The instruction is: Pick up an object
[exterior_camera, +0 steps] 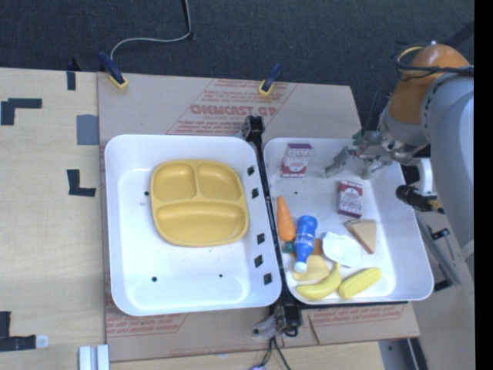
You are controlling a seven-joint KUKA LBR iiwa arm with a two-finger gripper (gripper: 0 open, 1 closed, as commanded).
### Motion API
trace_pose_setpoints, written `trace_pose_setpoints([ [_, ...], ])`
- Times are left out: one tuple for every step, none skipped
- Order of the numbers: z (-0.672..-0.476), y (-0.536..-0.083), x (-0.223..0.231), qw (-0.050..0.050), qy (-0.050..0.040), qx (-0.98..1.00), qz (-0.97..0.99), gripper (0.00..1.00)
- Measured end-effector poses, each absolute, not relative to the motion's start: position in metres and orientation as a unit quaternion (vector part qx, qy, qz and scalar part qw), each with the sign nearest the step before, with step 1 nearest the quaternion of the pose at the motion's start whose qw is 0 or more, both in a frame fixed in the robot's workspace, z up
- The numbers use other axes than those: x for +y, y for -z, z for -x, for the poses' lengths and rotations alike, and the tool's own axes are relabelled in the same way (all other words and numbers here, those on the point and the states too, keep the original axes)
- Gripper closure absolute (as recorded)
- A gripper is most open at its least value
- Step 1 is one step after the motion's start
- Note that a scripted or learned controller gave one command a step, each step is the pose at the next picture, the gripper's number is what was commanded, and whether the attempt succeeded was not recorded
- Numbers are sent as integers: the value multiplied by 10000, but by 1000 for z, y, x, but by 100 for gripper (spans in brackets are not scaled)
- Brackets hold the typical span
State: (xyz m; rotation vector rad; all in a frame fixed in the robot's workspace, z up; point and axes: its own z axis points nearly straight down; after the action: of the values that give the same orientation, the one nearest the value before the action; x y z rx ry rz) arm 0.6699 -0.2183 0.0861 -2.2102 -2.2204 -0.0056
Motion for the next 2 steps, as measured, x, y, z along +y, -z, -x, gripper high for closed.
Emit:
trace_pose_setpoints([
  [-670,-86,-219,41,10,-7087,7055,0],
  [-670,-86,-219,41,8,-7088,7053,0],
])
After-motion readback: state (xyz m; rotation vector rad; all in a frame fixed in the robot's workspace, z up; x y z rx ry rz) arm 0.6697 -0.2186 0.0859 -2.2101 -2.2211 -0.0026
